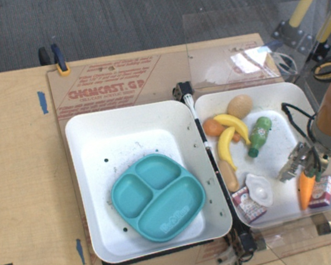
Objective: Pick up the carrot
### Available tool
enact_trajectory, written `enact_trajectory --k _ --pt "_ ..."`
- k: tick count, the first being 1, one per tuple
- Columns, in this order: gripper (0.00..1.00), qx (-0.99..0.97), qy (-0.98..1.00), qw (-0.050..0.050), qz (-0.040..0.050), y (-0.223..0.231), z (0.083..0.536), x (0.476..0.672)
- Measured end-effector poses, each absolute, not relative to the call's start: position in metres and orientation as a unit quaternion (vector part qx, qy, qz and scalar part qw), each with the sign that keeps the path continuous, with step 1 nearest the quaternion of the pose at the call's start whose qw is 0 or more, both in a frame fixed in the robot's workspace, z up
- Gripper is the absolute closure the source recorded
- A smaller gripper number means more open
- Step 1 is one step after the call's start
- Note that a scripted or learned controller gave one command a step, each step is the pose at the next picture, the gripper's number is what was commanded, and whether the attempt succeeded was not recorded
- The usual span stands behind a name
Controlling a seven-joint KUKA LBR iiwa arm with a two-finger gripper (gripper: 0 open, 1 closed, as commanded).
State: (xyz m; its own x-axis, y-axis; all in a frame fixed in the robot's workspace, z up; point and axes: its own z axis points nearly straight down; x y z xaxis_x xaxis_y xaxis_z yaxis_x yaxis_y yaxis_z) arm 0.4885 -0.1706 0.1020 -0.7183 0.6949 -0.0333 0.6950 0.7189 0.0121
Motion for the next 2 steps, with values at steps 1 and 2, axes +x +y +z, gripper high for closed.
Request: enact_trajectory --k 1,2 --pt "1.00 0.279 0.960 0.009 0.0021 -0.2148 0.0909 0.4858" --pt "0.00 0.280 0.960 0.006 0.0012 -0.2156 0.0892 0.4839"
